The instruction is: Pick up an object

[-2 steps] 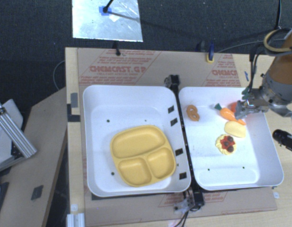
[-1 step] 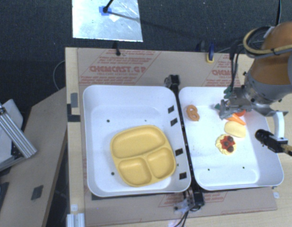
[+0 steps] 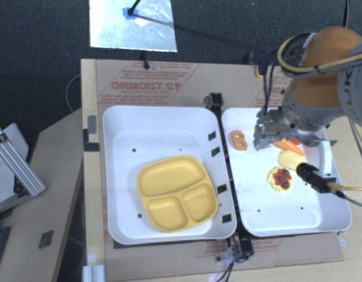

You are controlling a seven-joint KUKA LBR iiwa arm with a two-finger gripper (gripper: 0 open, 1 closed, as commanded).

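Pretzel [image 3: 237, 140] beside tool [image 3: 264, 138] (right bin [image 3: 286, 216])

Dark carpet floor [image 3: 40, 34], tan bench [image 3: 57, 157], shiny foil sheet [image 3: 132, 16] at top, aluminium rail [image 3: 16, 166] at left

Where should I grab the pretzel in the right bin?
Probably grip the pretzel across its outer loop, coming straight down. It lies flat on the right bin floor, apart from the other food, with the gripper just to its right.

Jaws [image 3: 264, 135] hover beside a pretzel [image 3: 237, 140] in the right bin [image 3: 286, 222].
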